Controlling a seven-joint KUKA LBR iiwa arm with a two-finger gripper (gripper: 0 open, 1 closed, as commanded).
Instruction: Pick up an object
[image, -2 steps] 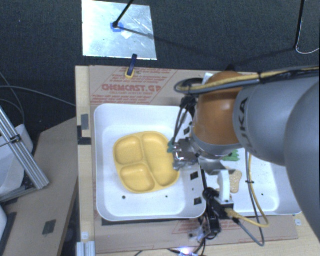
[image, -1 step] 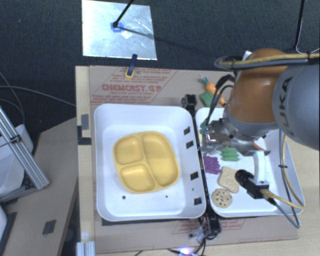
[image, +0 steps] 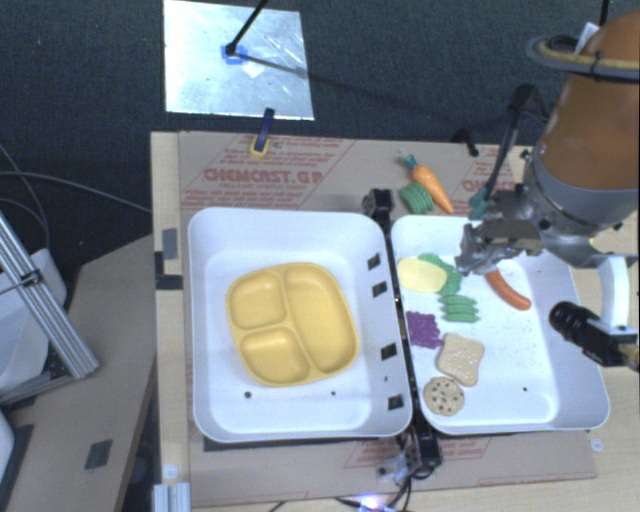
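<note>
The right bin holds several toy foods: a yellow piece, a green leaf, green pods, purple grapes, a bread slice, a cookie and an orange-red sausage. My gripper hangs over the bin's upper part, between the leaf and the sausage, just right of the yellow piece. Nothing is visibly held in it. The arm's orange band and grey wrist fill the upper right.
The left bin carries a yellow divided plate. A toy carrot and a green piece lie on the bench behind the right bin. A black fixture juts over the right bin's right rim.
</note>
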